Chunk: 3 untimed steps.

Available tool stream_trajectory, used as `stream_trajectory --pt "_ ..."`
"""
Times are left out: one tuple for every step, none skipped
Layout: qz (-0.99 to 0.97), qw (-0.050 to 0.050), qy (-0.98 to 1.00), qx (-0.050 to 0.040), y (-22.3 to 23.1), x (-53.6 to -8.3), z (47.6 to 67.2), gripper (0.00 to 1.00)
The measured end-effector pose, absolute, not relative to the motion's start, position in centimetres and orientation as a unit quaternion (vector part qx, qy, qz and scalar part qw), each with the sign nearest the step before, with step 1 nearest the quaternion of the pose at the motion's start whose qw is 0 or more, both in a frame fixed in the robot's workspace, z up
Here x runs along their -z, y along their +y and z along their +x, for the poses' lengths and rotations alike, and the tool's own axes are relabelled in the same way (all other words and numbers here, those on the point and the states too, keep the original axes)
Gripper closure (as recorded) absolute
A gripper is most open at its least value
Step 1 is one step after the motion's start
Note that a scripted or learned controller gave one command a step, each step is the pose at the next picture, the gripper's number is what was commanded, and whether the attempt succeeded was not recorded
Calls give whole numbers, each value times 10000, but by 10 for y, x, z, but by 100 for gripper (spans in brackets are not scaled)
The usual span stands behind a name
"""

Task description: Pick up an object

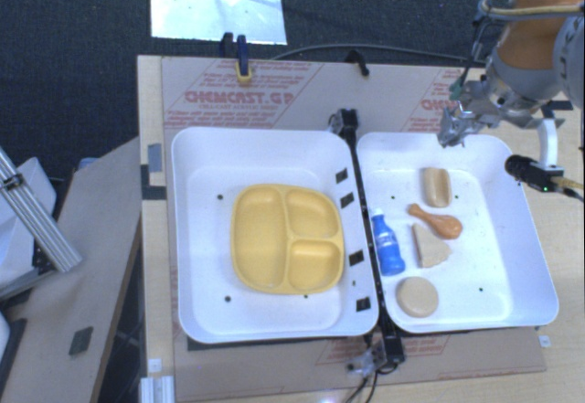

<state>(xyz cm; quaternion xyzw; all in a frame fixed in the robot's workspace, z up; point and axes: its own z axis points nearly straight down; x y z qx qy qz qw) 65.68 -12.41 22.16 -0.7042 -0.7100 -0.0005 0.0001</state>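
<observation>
The end effector (452, 132) hangs over the far rim of the right bin (526, 255); I cannot tell how it is set. Five things lie in the right bin. Nearest the end effector is one tan bread roll (436, 186). Past it lie one orange drumstick (437, 221), one pale wedge (430, 247), one round cookie (417, 296) and one blue bottle (388, 245). The left bin (196, 209) holds one yellow tray (286, 238). Both bins sit on the tabletop (146, 118).
</observation>
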Motion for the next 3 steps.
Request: stream_trajectory --pt "-7053 -5 -7089 3 -77 -213 654 100" --pt "-7042 -8 -7100 14 -30 -224 652 100" --pt "-7050 1 -7092 2 26 -219 638 100"
